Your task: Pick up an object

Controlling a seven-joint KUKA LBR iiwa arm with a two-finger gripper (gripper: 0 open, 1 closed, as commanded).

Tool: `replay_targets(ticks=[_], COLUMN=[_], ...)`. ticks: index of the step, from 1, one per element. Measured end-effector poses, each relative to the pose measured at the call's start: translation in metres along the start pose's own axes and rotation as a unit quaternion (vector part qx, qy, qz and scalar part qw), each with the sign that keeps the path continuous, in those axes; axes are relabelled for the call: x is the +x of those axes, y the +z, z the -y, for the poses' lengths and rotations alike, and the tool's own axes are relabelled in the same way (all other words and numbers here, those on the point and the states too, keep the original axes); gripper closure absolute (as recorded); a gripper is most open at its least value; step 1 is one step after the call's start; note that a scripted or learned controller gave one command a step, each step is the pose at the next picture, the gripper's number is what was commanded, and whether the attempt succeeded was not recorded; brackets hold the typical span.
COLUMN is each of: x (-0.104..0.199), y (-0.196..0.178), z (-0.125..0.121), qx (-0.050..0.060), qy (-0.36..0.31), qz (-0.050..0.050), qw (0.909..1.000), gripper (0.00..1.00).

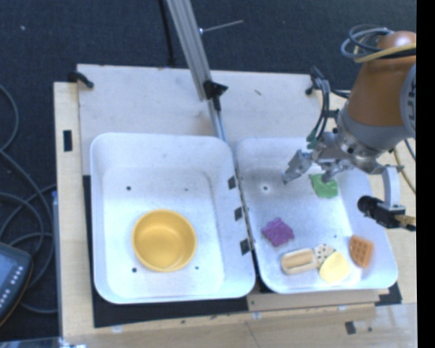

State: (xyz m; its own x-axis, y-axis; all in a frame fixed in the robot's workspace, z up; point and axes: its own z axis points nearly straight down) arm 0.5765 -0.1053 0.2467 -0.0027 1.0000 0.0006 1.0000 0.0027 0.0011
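Pale wood forms the bench (69, 194) that carries both bins; you see its near edge along the bottom of the view and its left edge beside dark carpet (29, 35) strewn with black cables (7, 194). A dark tablet-like device (1, 281) lies on the floor at near left.

Nearest you in the right bin (272, 154), a row of objects lies along the near wall: a tan bread-shaped piece (297, 261), a small spotted piece (323, 251) just behind it, a pale yellow piece (335, 268) and, rightmost, an orange waffle-patterned piece (360, 251). Slightly farther in, a purple object (278, 231) sits apart from that row.

In the left bin (167, 158), a yellow bowl (164, 239) stands upright in the near half. Bare floor surrounds it on all sides, so you have open room there.

Farther back in the right bin, a green object (324, 187) lies near the right wall. The gripper (304, 167) hangs over the far part of this bin, just left of and above the green object. You cannot tell from this angle whether its fingers are spread or pressed together, nor whether they touch the green object. The far left area of this bin is bare.

Beyond the bins, a white board (145, 100) covers the far bench, and a slanted aluminium post (192, 42) rises between the bins.
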Motion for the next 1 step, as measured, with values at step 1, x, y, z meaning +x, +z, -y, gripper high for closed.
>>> replay_targets(ticks=[1], x=[-0.0001], y=[-0.0001], z=[-0.0001], qx=[0.000], qy=[0.001], qz=[0.000], qw=[1.0000], gripper=[0.00])
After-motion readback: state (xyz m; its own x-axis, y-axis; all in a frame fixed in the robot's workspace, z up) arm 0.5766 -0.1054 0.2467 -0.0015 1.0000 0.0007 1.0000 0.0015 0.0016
